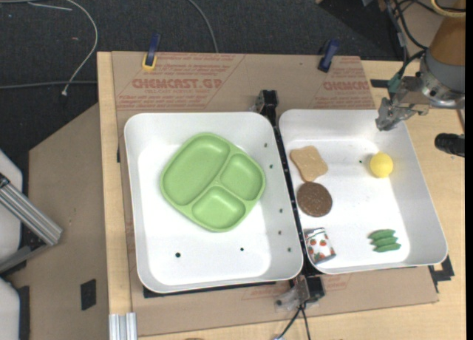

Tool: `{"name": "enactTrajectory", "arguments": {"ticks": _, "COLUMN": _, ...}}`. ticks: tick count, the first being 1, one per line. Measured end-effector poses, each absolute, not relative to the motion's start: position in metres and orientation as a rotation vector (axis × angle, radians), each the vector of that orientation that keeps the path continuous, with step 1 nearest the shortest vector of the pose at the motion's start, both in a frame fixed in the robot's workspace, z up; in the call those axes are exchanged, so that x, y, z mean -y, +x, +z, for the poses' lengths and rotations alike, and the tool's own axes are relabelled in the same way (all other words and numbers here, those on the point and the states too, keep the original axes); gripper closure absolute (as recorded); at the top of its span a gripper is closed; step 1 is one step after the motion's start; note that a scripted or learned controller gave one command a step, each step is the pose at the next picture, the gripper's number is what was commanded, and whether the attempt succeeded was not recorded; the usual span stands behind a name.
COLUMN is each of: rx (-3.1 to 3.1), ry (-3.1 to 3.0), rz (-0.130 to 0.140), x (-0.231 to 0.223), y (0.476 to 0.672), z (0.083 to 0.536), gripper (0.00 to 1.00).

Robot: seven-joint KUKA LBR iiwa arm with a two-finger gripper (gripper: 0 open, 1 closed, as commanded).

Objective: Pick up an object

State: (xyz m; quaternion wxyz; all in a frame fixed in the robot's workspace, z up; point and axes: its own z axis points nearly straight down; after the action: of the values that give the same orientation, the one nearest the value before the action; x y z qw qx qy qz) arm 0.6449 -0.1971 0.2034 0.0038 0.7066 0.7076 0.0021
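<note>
The right bin [414, 205] holds several small objects: a tan toast slice [308, 162], a brown round cookie [314, 199], a yellow lemon [381, 165], a green pea pod [384, 240] and a small red-and-white can [320, 245] at the front left. My gripper [389, 118] hangs over the bin's far right corner, above and just behind the lemon, with nothing between its fingers that I can see.
The left bin [148, 242] carries a green three-compartment plate [213, 181]. Blue clamps [152, 48] hold the cardboard base at the back. Black clips [267, 100] join the bins in the middle. Cables lie on the dark floor behind.
</note>
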Motion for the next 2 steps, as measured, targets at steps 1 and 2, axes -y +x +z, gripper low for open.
{"name": "enactTrajectory", "arguments": {"ticks": 1, "rx": -2.219, "ry": 2.216, "rz": 0.004, "x": 0.197, "y": 0.646, "z": 0.232, "gripper": 1.00}}
{"name": "enactTrajectory", "arguments": {"ticks": 2, "rx": -2.231, "ry": 2.218, "rz": 0.001, "x": 0.139, "y": 0.646, "z": 0.222, "gripper": 1.00}}
